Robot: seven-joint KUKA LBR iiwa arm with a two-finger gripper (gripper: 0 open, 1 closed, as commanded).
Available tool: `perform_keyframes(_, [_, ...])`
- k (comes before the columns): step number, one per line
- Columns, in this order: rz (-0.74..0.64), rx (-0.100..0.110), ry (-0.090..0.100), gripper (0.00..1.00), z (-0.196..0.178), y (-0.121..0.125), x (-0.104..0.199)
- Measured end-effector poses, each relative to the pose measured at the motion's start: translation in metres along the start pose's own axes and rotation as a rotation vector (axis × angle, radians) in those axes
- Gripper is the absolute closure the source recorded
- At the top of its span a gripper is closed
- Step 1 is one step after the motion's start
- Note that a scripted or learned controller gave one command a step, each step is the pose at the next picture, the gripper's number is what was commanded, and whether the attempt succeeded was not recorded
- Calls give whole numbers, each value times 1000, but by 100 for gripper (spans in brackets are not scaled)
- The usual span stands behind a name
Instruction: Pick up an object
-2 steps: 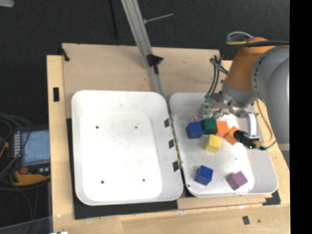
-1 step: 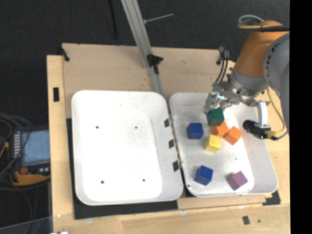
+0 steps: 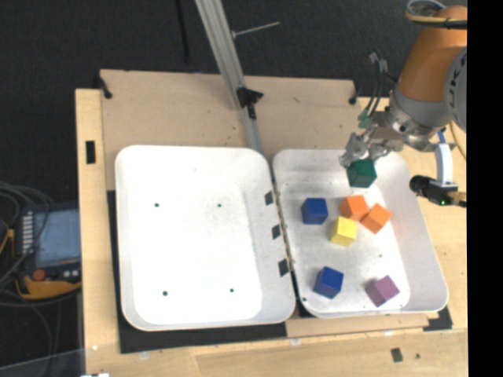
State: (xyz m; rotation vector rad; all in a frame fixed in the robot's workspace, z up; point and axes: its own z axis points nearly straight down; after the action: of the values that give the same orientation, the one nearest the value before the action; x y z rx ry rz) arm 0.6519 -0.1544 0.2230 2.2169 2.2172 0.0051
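Claw [image 3: 362, 160] over right bin's [image 3: 416, 289] back edge, clamped on green cube [image 3: 362, 173], lifted off the floor. Two blue, two orange, one yellow, one purple cube lie below.

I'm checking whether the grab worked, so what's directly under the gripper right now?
A green cube sits right below the gripper, over the right bin's far end. The gripper covers the cube's top, so a grip on it can't be confirmed, nor whether the cube rests on the bin floor.
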Motion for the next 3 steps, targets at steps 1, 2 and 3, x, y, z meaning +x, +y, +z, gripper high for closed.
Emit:
perform_keyframes(1, [1, 0, 0, 100, -50, -8, -2])
perform_keyframes(2, [-6, 6, 2, 100, -42, -13, 49])
perform_keyframes(3, [-5, 7, 2, 100, -39, -24, 89])
